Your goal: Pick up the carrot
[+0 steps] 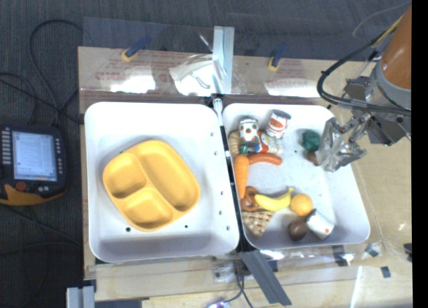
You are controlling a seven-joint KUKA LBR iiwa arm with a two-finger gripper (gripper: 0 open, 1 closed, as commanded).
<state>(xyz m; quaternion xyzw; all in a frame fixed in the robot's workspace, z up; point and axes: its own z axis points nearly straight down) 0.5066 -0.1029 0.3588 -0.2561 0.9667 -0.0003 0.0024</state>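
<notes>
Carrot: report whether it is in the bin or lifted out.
In the bin. The carrot lies along the right bin's left wall; the gripper hangs apart.

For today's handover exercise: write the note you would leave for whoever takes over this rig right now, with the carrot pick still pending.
Pincer: over the right edge of the right bin, near the dark green item; nothing seen between its fingers, and open or shut cannot be told.
Carrot: lying along the right bin's left wall, below the small cans, next to the red sausage and above the banana.
Left bin: holds the yellow divided tray.
Done: nothing yet; carrot not lifted.
Left: move the pincer across the bin to the carrot, grasp, lift.
</notes>
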